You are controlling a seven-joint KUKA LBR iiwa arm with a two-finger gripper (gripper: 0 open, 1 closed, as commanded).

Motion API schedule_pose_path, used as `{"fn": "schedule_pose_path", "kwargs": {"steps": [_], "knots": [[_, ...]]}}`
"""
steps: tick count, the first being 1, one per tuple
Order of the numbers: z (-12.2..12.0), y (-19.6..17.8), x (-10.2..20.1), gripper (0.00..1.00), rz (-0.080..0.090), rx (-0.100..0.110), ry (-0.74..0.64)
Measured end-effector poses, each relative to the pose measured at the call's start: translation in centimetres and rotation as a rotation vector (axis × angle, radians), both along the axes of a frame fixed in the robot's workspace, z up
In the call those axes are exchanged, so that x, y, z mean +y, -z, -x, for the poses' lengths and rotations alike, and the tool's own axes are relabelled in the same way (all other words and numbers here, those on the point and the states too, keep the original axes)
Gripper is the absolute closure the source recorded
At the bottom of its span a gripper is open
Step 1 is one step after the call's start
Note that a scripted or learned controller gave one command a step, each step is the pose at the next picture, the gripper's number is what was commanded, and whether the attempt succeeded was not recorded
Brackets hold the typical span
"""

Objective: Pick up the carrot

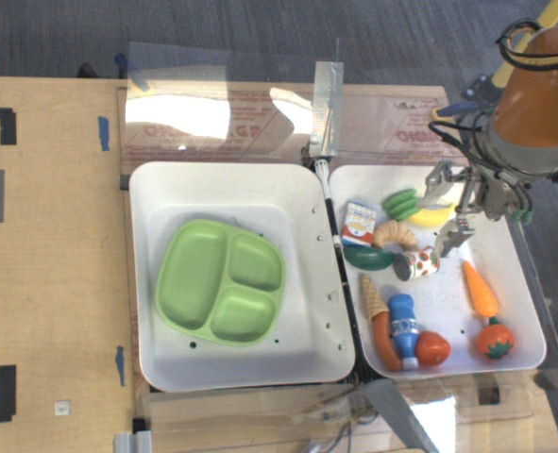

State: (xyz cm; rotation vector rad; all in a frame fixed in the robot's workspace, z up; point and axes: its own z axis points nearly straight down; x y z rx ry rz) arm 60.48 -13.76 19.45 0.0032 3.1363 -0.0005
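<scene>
Camera view from above the counter (pixel 52 253): the end effector (pixel 453 213) hangs over the upper part of the right bin (pixel 533 347), at the right of the frame, its two metal fingers (pixel 451 237) spread apart with nothing between them. Above it, at the upper right, sits the arm's orange band (pixel 535 102) ringed by black cables. Just beside the fingers lie a yellow banana (pixel 433 218) and a green pepper (pixel 400 202), with a small milk carton (pixel 359 223) and a croissant (pixel 397 235) to their left. The carrot (pixel 481 289), orange with a short green top, lies on the bin floor below and to the right of the end effector, apart from it and slightly tilted. Just below the carrot rests a small orange pumpkin-like toy (pixel 494 340). Along the bin's lower left stand an ice-cream cone (pixel 370 296), a blue bottle (pixel 403 321), a red tomato (pixel 431 348) and a reddish sausage-like piece (pixel 385 341). At centre frame, the left bin (pixel 156 182) carries a green divided plate (pixel 220 279).
</scene>
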Motion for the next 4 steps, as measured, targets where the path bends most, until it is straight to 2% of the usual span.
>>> {"fn": "schedule_pose_path", "kwargs": {"steps": [1,2,3,4], "knots": [[2.0,9.3,-4.1,0.00,0.002,-0.004,-0.123],[6.3,10.5,-8.4,0.00,0.004,-0.005,-0.107],[5.8,9.1,-8.2,1.00,0.007,-0.018,-0.111],[11.5,10.4,-8.6,1.00,0.006,-0.010,-0.303]]}}
